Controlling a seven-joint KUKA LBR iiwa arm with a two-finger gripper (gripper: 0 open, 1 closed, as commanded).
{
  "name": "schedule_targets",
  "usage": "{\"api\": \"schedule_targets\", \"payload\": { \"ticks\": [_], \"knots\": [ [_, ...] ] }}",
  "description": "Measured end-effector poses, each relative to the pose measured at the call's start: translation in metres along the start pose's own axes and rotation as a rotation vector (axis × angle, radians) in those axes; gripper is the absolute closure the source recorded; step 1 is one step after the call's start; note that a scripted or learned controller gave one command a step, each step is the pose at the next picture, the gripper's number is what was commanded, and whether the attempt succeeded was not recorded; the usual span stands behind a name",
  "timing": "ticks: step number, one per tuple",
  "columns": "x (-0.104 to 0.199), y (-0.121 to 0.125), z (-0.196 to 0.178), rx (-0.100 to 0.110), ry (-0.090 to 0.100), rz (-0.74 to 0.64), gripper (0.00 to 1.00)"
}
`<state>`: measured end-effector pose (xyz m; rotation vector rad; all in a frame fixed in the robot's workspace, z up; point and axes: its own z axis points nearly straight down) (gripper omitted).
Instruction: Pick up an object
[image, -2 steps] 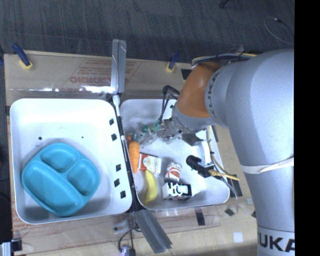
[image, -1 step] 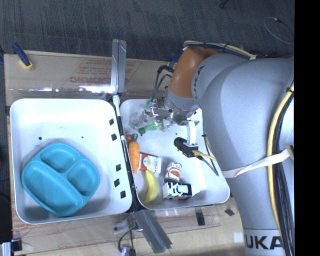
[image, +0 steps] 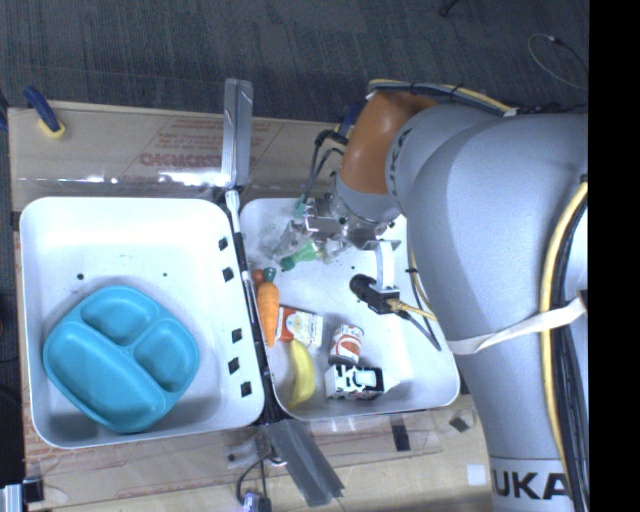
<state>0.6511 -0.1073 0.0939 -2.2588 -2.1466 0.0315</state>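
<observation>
- Camera view, left bin (image: 60, 225): a blue divided plate (image: 120, 355) lies in its near left part, with three compartments facing up.
- Right bin (image: 441, 378): the grey arm (image: 480, 220) reaches in from the right, and its orange band (image: 375, 140) sits over the bin's far edge.
- The gripper (image: 312, 228) hangs low over the far left corner of the right bin. Whether the claw is released or clenched cannot be told, and nothing can be seen held in it.
- A small green thing (image: 296, 260) lies just near of the gripper, close to the wall between the bins. Whether the two touch cannot be told.
- A carrot (image: 268, 305) lies along that wall, its green top pointing far.
- An orange-and-white packet (image: 301, 327) lies just right of the carrot.
- A banana (image: 301, 372) lies near of the packet, by the near left corner.
- A red-and-white can (image: 347, 345) lies right of the banana, and a black-and-white box (image: 357, 380) lies just near of it.
</observation>
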Motion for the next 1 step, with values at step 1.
{"api": "schedule_targets", "payload": {
  "ticks": [1],
  "knots": [
    [0.0481,-0.0008,-0.1417,-0.029,-0.004,-0.087,1.0]
  ]
}}
